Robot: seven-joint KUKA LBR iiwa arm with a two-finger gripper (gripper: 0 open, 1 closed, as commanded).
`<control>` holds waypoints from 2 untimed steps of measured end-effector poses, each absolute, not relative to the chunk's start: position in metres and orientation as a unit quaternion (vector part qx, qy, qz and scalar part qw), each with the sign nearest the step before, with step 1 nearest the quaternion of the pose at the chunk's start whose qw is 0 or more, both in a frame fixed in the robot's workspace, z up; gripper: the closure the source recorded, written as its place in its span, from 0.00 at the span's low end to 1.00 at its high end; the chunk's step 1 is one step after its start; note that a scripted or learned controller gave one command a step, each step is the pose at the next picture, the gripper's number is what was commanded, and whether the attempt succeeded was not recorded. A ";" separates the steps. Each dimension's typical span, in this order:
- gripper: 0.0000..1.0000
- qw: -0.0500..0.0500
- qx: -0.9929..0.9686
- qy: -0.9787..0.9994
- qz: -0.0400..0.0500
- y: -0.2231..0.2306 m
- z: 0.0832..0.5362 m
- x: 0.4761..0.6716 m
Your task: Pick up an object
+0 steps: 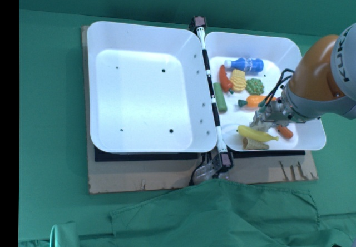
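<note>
Yellow plastic banana is lying under the tool; grip unclear, and crowding toys are risking a miss.

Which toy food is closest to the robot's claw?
The yellow banana, lying just under the gripper. The corn and broccoli sit farther up the bin.

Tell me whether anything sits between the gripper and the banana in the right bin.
Nothing visible does. The gripper hangs just above the banana near its right half. The ice cream cone lies beside the banana toward the bin's near rim, and the carrot behind the gripper.
</note>
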State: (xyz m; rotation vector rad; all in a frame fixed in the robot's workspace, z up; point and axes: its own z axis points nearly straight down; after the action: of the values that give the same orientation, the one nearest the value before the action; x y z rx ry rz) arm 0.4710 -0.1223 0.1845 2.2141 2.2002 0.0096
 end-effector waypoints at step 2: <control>1.00 0.005 0.708 0.706 0.005 -0.135 0.184 0.496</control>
State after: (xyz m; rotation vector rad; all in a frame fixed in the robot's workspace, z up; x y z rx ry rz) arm 0.4964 -0.1351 0.1843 2.2182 2.2101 0.0157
